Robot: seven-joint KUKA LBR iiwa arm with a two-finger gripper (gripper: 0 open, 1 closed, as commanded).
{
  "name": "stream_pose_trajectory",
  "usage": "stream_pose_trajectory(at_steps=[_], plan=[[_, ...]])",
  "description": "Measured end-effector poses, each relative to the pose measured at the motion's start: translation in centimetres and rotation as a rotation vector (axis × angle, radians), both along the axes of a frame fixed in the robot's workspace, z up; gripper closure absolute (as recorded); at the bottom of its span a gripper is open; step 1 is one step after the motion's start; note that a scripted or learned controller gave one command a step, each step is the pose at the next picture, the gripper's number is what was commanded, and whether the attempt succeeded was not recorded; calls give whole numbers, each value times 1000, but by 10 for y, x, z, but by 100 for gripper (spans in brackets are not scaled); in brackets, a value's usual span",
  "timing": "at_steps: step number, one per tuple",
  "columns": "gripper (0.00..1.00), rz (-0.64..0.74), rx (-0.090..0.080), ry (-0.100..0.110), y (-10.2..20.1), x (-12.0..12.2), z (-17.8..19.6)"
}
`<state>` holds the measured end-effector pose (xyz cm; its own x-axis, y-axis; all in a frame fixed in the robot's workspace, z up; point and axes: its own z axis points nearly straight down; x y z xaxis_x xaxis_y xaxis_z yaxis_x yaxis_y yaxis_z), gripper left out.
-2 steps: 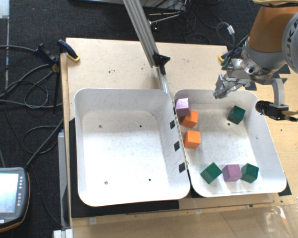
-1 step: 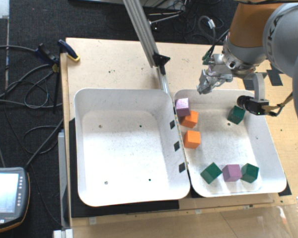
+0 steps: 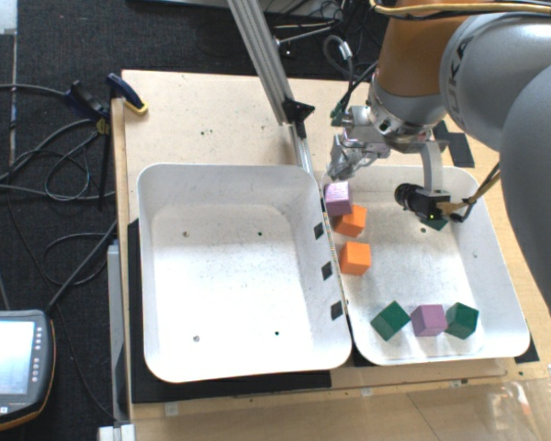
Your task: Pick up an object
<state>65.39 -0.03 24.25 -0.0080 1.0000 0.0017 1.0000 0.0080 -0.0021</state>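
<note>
arm (image 3: 505,72): grey casing | orange band above wrist | black cable | hand (image 3: 347,163): metal

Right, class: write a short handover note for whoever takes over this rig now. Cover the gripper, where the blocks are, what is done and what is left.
Gripper: low over the far end of the right bin, just above the purple block; nothing seen between its fingers.
Blocks, all in the right bin: the purple block beside an orange block, another orange block nearer the middle; along the near edge a green block, a second purple block, and a second green block.
Done: no block lifted yet.
Left: grasp one and raise it.
</note>
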Motion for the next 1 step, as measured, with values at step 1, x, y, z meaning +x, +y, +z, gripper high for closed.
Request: stream_pose_trajectory(at_steps=[1], plan=[[100, -1, 0, -1, 48, -3, 0]])
